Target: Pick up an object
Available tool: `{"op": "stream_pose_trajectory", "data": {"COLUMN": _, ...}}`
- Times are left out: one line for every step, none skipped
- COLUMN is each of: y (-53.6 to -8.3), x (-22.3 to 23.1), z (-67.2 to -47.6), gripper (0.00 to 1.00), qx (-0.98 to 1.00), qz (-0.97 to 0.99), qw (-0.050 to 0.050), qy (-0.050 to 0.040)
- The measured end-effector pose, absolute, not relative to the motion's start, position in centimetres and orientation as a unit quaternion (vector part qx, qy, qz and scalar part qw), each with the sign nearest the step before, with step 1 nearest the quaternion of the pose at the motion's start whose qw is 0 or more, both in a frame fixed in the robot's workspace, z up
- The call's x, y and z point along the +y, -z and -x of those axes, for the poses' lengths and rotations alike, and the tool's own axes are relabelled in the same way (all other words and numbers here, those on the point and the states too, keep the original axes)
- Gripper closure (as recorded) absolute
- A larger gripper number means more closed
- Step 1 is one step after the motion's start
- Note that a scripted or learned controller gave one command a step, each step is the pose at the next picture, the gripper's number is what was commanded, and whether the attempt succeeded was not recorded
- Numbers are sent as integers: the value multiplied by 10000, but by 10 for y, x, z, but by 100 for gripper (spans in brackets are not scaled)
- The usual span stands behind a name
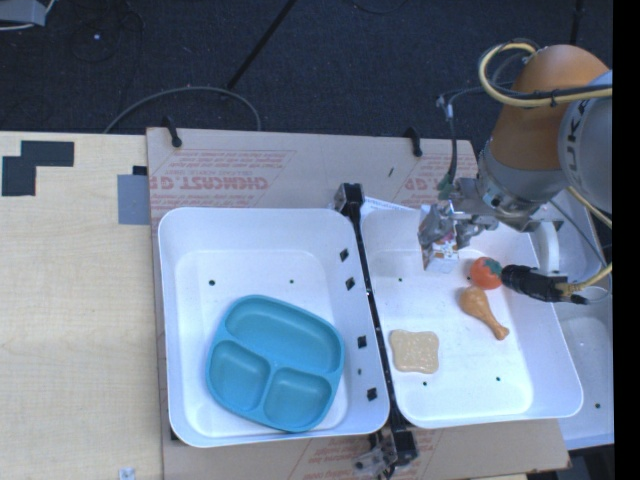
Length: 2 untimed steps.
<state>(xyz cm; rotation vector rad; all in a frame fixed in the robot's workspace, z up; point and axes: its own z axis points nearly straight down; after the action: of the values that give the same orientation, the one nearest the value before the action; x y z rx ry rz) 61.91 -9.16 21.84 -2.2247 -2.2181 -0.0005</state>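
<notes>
Gripper (441, 243) seen low over the far part of the right bin (545, 393), spread of the fingers not to be told, nothing seen held, tomato (485, 272) and drumstick (484, 312) lying near – toast (414, 351) nearer the divider, blue tray (274, 361) in the left bin (185, 268)

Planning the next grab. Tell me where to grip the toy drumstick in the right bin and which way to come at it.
Grip the drumstick across its narrow shank, coming straight down from above. It lies flat on the bin floor, apart from the tomato and the bread slice, so fingers likely fit on either side.
</notes>
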Motion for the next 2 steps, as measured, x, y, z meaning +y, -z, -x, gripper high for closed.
{"op": "stream_pose_trajectory", "data": {"y": -245, "x": -93, "z": -619, "gripper": 100, "qx": -7074, "qz": 7068, "qw": 6, "qy": -3}}
{"op": "stream_pose_trajectory", "data": {"y": -232, "x": -45, "z": -617, "gripper": 100, "qx": -7081, "qz": 7061, "qw": 22, "qy": -10}}
